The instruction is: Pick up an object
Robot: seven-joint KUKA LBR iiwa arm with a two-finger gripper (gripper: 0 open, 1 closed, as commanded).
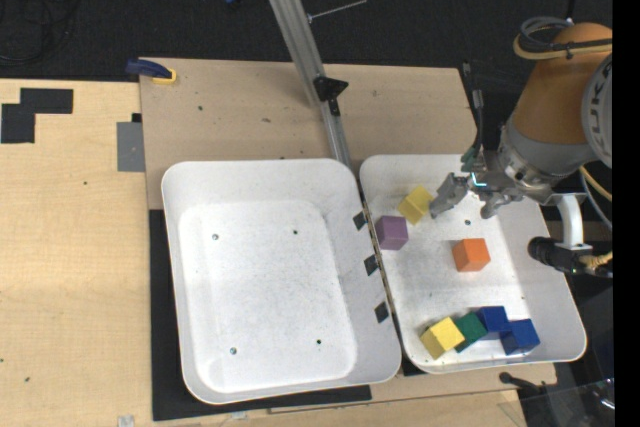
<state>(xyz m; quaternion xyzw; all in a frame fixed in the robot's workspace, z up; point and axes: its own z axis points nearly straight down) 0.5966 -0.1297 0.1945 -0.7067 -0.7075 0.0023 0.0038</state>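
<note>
In the right bin (pixel 548 340) lie several blocks: a yellow one (pixel 415 205) and a purple one (pixel 392 232) near its left wall, an orange one (pixel 470 254) in the middle, and a cluster at the front with a yellow block (pixel 441 336), a green block (pixel 471 328) and blue blocks (pixel 507 329). My gripper (pixel 469 197) hangs over the bin's back part, just right of the yellow block and above the orange one. Its fingers are spread open with nothing between them.
The left bin (pixel 262 285) sits beside the right one, with black clips along the shared wall. A slanted aluminium rail (pixel 298 35) rises behind the bins. A black cable fitting (pixel 560 255) hangs by the right bin's right rim.
</note>
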